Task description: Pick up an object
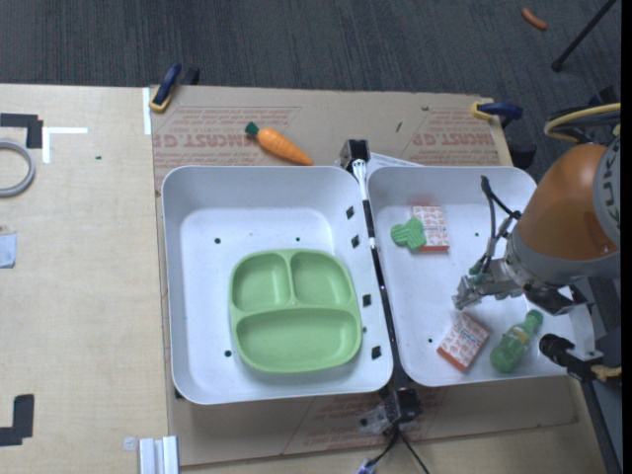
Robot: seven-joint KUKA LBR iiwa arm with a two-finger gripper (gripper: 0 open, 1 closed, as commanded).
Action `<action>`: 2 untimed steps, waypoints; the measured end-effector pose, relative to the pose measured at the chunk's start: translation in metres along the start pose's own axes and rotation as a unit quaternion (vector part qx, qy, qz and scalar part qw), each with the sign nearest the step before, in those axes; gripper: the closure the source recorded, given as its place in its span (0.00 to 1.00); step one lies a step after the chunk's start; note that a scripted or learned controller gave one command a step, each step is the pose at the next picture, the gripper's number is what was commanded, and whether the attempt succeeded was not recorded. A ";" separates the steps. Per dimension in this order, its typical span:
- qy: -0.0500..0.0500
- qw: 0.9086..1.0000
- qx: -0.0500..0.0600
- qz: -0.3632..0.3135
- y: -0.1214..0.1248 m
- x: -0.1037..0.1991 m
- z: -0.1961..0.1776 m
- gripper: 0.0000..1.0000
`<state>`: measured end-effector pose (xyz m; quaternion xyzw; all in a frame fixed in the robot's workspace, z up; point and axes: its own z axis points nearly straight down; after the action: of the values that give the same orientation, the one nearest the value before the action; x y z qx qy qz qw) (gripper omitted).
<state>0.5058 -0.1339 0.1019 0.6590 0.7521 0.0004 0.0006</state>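
Though low in right bin (pixel 449 181), pincer (pixel 476 291) aperture unclear, just above carton (pixel 462 343).

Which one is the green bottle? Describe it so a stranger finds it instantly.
Start at the right-hand white bin, then go to its near right corner. The green bottle lies there, tilted, just right of a small orange-and-white packet. It is the bin's one rounded green bottle; the other green item sits far up beside another packet.

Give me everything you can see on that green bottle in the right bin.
The green bottle lies on its side near the right bin's lower right corner, cap end pointing up-right. It looks like translucent green plastic with a rounded body. It sits just right of a small orange-and-white packet, seemingly apart from it, and below the pincer.
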 end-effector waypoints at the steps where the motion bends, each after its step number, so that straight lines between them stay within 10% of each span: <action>1: 0.000 1.000 0.000 0.000 0.000 0.000 0.000 0.00; 2: 0.000 1.000 0.001 0.007 0.098 0.016 -0.006 0.00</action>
<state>0.6005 -0.1049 0.1081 0.6643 0.7474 -0.0002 0.0004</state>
